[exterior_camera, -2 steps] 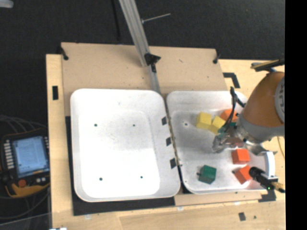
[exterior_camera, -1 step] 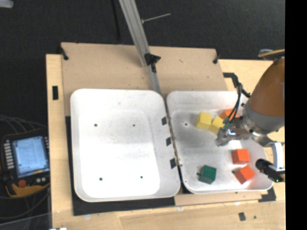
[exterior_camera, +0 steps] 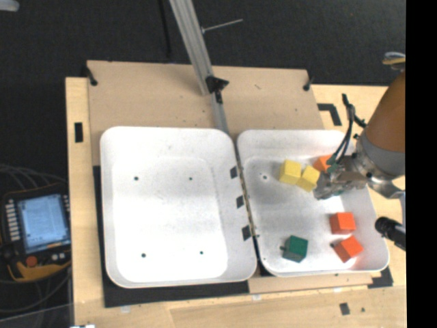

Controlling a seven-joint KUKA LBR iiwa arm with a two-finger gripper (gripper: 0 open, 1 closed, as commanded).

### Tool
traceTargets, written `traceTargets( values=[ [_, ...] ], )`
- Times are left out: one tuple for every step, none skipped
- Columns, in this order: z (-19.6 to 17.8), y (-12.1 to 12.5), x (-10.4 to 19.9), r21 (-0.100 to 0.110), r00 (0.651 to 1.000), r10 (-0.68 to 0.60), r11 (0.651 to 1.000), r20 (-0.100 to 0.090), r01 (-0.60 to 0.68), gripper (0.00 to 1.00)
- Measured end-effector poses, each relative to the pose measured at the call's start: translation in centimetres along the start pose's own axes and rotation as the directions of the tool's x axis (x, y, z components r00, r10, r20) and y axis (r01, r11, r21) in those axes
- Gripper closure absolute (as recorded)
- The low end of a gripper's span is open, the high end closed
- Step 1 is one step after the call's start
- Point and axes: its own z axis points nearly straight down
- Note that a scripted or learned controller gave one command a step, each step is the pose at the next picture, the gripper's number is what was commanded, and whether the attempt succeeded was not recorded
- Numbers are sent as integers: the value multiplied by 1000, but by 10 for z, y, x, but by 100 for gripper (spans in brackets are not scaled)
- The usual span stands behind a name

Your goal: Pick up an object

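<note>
Right now I judge my gripper [exterior_camera: 332, 183] is in the approach, low in the right bin [exterior_camera: 273, 145], jaw state untellable, just at three o'clock of the yellow blocks [exterior_camera: 300, 174], needing a settled descent.

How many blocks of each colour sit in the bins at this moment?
Yellow blocks: 2
Orange blocks: 3, one partly hidden by the gripper
Green blocks: 1
Total: 6, all in the right bin
</note>
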Motion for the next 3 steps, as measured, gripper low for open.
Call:
traceTargets(
  values=[
    [-39, 2, -1, 1, 1000, 0, 1000, 0, 0, 100],
    [-41, 20, 44, 5, 1000, -2, 1000, -2, 2, 100],
    [-22, 40, 92, 9, 1000, -1, 1000, -2, 1, 100]
  ],
)
